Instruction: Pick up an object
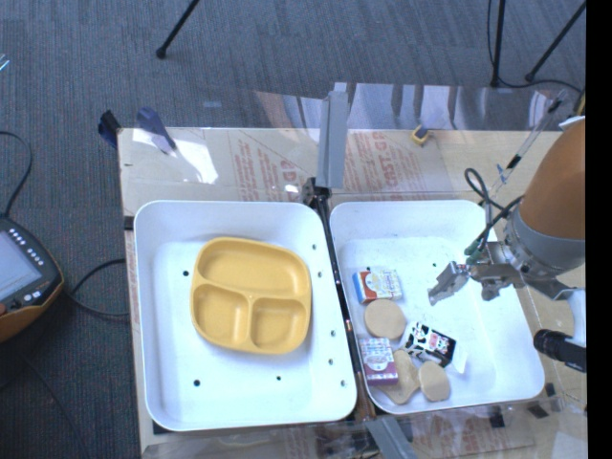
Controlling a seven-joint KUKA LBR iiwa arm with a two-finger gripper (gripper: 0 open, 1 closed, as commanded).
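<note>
yellow tray [252, 295] in left bin [158, 256] | snacks [385, 318] in right bin [497, 352]

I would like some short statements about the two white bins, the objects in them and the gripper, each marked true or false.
1. The yellow plastic plate with three compartments lies in the left white bin. True.
2. The gripper hangs over the left bin. False: it is over the right white bin.
3. The black-and-white cow-patterned carton lies in the right bin. True.
4. The gripper holds the round tan cookie. False: the cookie lies on the bin floor, apart from the gripper.
5. The yellow plate carries food packets. False: its compartments hold nothing.
</note>
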